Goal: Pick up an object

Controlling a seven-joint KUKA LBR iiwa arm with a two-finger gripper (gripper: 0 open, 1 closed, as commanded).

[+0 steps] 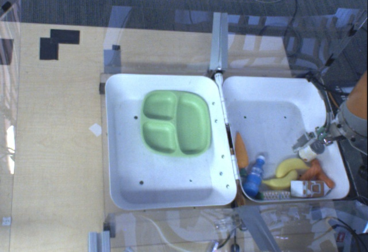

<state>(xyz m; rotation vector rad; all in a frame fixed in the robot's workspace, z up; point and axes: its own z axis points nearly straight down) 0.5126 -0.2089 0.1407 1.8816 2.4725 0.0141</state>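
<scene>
Green divided plate [176, 122] in left bin [123, 187]; banana [289, 168] in right bin [270, 92], just below claw [311, 145], grip state indiscernible.

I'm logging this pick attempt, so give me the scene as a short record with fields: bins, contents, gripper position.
left bin: holds a green divided tray, three compartments, nothing in them
right bin: objects crowded along its near edge
right bin contents: carrot, blue bottle, banana, white carton, an orange item partly hidden
gripper: at the right bin's right side, just above the banana and orange item
gripper hold: cannot tell; nothing visibly lifted
</scene>
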